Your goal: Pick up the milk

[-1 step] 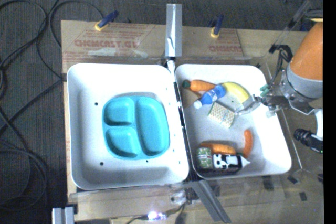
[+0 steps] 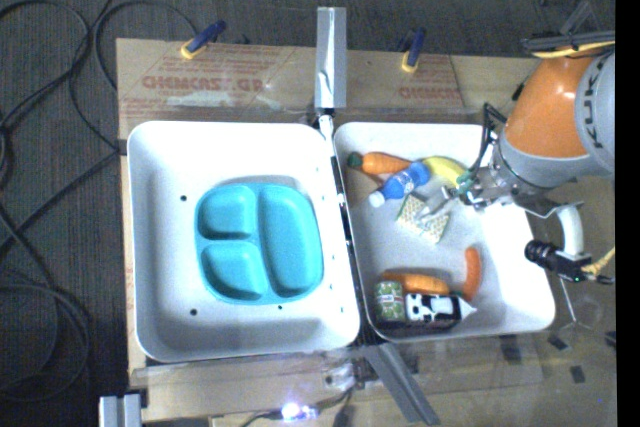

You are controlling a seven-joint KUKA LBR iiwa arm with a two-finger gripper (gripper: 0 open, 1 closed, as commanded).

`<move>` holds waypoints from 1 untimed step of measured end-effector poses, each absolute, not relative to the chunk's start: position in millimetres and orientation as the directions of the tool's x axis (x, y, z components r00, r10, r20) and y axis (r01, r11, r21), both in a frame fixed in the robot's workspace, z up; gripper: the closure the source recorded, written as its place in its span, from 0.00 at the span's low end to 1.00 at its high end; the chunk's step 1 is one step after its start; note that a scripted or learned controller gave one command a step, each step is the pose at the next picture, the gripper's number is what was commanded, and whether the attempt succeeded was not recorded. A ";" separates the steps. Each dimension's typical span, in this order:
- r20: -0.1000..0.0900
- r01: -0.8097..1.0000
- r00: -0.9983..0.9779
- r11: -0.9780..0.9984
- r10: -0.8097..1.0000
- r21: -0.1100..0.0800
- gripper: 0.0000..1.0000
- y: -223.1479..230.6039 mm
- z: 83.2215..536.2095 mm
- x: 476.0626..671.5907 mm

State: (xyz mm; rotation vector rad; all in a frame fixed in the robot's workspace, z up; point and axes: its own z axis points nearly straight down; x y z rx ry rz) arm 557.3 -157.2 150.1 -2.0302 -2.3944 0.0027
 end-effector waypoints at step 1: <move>-0.019 0.943 -0.331 0.331 0.944 0.019 0.00 -133.8 97.9 569.0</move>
